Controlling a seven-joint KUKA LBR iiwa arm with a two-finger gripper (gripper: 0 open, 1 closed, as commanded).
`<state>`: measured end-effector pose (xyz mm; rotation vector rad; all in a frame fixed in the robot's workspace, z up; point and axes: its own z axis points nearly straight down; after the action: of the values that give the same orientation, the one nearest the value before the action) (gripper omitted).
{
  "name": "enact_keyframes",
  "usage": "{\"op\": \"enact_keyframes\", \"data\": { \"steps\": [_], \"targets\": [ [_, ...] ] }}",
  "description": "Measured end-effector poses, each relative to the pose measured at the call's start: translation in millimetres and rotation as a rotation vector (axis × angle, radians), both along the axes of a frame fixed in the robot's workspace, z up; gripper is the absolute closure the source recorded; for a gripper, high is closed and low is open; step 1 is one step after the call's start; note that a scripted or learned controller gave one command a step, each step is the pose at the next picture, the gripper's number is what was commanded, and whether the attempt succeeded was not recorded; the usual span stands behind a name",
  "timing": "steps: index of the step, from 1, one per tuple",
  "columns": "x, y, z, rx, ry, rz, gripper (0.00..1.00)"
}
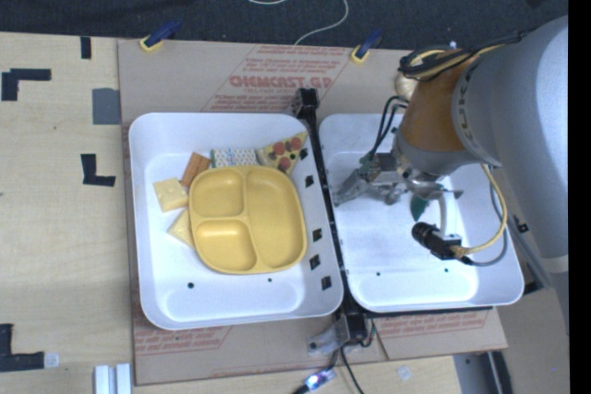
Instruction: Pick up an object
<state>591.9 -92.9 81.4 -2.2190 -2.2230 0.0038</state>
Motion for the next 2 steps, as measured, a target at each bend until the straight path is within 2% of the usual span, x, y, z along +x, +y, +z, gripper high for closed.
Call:
{"op": "enact_keyframes", "data": {
  "steps": [1,2],
  "targets": [
    [0.9,0.1,13.4,0.0,-0.001,0.0,1.0],
    [1.3,-8.5,60.9,0.001,-0.005,-0.001,1.0]
  ]
}}
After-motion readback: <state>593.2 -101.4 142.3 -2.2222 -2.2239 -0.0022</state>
